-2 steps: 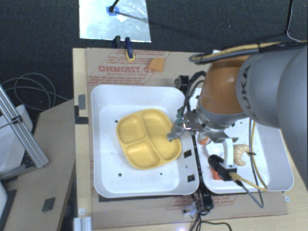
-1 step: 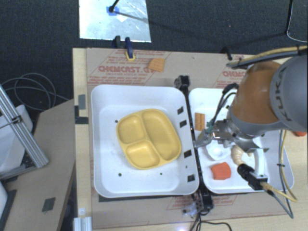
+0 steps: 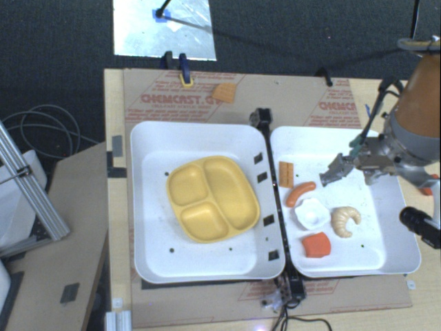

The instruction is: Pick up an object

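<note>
The right bin (image 3: 393, 254) holds several small objects. An orange-brown wafer (image 3: 285, 173) lies near its left wall, with a red sausage (image 3: 300, 193) just below it. A small white cup (image 3: 312, 214) sits beside a tan croissant (image 3: 345, 220), and a red-orange block (image 3: 316, 245) lies nearest the front. My gripper (image 3: 335, 169) hangs over the bin's middle, up and to the right of the sausage, pointing down-left, apart from all of the objects. Nothing shows in its grasp.
The left bin (image 3: 148, 254) holds a yellow divided plate (image 3: 212, 198). An orange-tan piece (image 3: 224, 92) lies on the cardboard behind the bins, near a blue and yellow clamp (image 3: 185, 71). A black part (image 3: 420, 225) overhangs the right bin's right rim.
</note>
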You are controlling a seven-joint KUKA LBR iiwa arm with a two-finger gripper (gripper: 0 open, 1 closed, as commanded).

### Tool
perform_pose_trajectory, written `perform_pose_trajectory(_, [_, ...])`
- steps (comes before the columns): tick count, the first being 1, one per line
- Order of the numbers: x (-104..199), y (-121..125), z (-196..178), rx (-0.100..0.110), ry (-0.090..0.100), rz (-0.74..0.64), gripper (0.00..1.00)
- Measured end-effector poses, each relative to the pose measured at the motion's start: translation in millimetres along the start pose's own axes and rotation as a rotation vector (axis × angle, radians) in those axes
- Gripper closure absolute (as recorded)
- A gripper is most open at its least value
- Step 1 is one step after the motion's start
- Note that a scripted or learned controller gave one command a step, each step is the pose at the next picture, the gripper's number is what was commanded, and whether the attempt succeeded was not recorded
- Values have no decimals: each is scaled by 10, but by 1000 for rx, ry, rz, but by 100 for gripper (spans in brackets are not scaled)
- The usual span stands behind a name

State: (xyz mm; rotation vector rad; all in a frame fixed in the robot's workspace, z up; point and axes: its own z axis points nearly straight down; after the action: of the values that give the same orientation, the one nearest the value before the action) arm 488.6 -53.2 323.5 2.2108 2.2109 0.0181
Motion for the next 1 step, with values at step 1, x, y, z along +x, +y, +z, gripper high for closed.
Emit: perform_pose_trajectory(1, [669, 9, -884, 5, 4, -10, 0])
